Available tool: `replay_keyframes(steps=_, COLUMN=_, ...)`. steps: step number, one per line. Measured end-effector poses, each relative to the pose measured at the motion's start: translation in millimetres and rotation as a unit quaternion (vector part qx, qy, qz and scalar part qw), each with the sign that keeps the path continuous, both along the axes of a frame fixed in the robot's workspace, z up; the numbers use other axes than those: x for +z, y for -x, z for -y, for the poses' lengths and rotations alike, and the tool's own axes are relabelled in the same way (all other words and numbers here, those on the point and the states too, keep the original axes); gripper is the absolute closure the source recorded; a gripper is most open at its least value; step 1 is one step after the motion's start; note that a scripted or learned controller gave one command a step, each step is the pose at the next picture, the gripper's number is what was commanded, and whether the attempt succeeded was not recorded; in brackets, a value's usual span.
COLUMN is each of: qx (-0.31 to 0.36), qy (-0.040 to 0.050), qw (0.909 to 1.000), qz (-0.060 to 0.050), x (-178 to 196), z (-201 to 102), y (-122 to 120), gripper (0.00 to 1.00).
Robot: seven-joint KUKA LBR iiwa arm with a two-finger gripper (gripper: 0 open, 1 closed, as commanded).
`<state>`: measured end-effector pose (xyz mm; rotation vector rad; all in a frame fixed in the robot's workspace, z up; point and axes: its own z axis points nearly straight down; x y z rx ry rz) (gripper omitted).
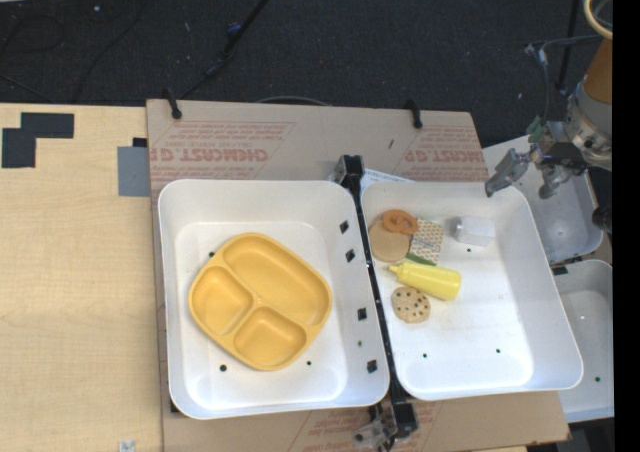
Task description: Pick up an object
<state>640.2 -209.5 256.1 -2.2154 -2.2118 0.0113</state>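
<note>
- The gripper [528, 177] is at the upper right of the frame, above the upper right corner of the right bin [545, 285]. Its two grey fingers [503, 175] stand apart, and nothing is between them.
- The arm [598, 90] comes in from the right edge of the frame, with its orange band near the top right corner.
- The objects lie in the upper left part of the right bin, well apart from the gripper.
- A yellow bottle [428, 279] lies on its side there, with its green cap pointing to the left.
- A round brown cookie [410, 305] lies just below the bottle, touching it or almost touching it; I cannot tell which.
- A round tan piece with a darker brown piece on top [392, 232] lies above the bottle, close to the bin's left wall.
- A small patterned card [428, 238] lies just to the right of the tan piece.
- A pale, partly clear object [470, 231] lies further right, nearest to the gripper; its shape is not clear to me.
- The left bin [180, 270] holds a yellow plate with three compartments [260, 300], which is turned at an angle.
- Both bins rest on a brown cardboard sheet [300, 140] with red print, and a light wooden table [70, 290] is at the left of the frame.
</note>
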Motion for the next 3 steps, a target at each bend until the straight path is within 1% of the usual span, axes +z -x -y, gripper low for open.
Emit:
replay_keyframes(steps=1, qx=0.001, qy=0.0016, qw=1.0, qz=0.006, x=7.5, z=-0.3, y=-2.3, gripper=0.0)
replay_keyframes(steps=2, qx=0.001, qy=0.0006, qw=1.0, qz=0.003, x=-47.0, z=-5.5, y=7.9, gripper=0.0)
replay_keyframes(steps=3, qx=0.001, qy=0.0008, qw=1.0, qz=0.003, x=-91.9, z=-3.4, y=4.2, gripper=0.0)
